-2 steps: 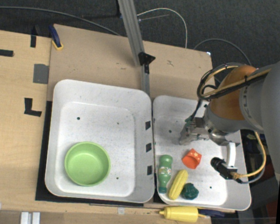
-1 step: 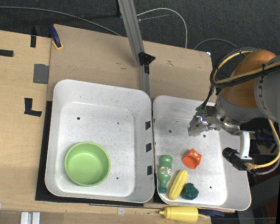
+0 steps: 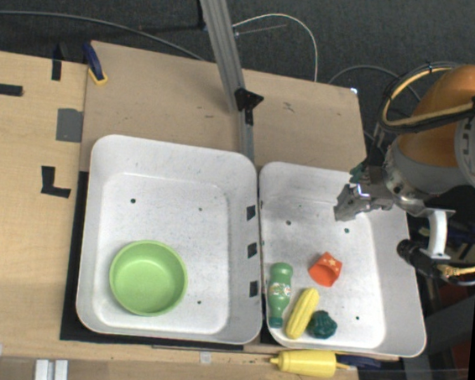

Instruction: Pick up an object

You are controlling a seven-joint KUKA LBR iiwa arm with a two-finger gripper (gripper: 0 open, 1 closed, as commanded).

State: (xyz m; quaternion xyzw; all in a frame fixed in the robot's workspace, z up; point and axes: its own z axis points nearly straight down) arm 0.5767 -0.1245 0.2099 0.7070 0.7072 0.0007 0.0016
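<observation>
My gripper [image 3: 347, 208] hangs over the back right part of the right bin [image 3: 392, 328], with nothing visible between its fingers. An orange-red block [image 3: 325, 269] lies in that bin, in front of the gripper and apart from it. Near the bin's front edge lie a green bottle [image 3: 279, 291], a yellow corn-like piece [image 3: 301, 312] and a dark green lump [image 3: 322, 325], close together. A green bowl [image 3: 148, 278] sits in the front left of the left bin [image 3: 105, 163].
A yellow bottle-shaped object [image 3: 309, 364] lies on the bench just outside the right bin's front edge. A grey pole [image 3: 224, 40] slants down to the bins' back edge. Cables [image 3: 280, 21] run behind the bench.
</observation>
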